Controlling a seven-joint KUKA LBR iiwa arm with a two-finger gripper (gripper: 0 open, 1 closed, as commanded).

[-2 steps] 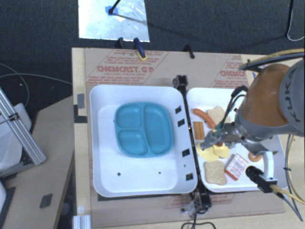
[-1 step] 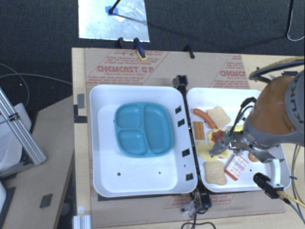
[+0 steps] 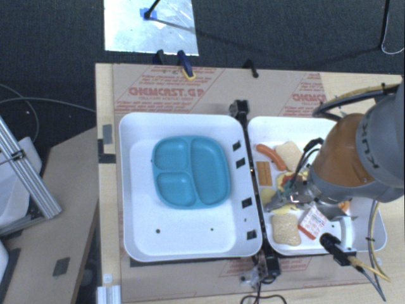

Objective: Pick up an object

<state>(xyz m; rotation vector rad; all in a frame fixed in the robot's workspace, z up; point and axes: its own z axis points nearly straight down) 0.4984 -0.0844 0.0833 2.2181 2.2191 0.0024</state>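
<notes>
Overhead view of the bench (image 3: 209, 81), described from near edge to far.

At the near right, the right bin (image 3: 380, 233) holds a cluster of small items. Nearest the camera lies a pale, grainy block (image 3: 286, 228), with a small red-and-white packet (image 3: 312, 222) just to its right. The hand (image 3: 283, 198) is lowered into this bin just beyond them, the grey and orange arm (image 3: 354, 157) entering from the right and covering much of the bin's right half. Whether the hand is apart or together cannot be told, and nothing is seen clamped in it. Just beyond the hand lie a small red-and-green piece (image 3: 286, 180) and a flat brown rectangle (image 3: 264, 173); farther still, an orange sausage-shaped item (image 3: 271, 155) touches a cream-coloured lump (image 3: 290, 152).

The task's thing may be any of these; the pieces closest to the hand are the likeliest candidates.

Judgement on the step in hand: the items lie crowded, so a good grasp probably requires straddling a single piece and descending vertically without pushing neighbours against the wall. A lift should follow only once the piece is firmly seated.

The left bin (image 3: 142, 233) holds one blue divided plate (image 3: 191, 171) with three compartments, none holding anything visible, lying flat near the bin's middle.
</notes>
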